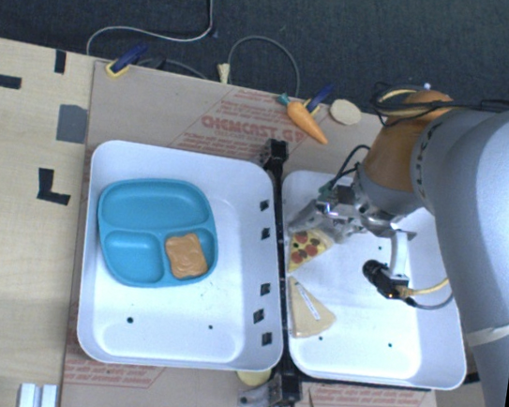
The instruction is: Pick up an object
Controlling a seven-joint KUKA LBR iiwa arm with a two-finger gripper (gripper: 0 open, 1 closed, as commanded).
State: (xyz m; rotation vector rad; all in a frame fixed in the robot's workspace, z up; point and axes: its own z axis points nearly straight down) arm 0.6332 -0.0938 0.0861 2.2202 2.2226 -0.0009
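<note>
Two white bins side by side on the table (7, 208). In the left bin (105, 318): a blue divided tray (143, 219) with a tan toast-like piece (187, 255) in its lower right compartment. In the right bin (403, 353): a pizza slice (308, 248) near the left wall and a pale wedge (308, 311) just below it. Hand (329, 214) low over the right bin, just above the pizza slice; cannot tell whether apart or together. Beyond the bins, an orange carrot (306, 121) on the cardboard.
</note>
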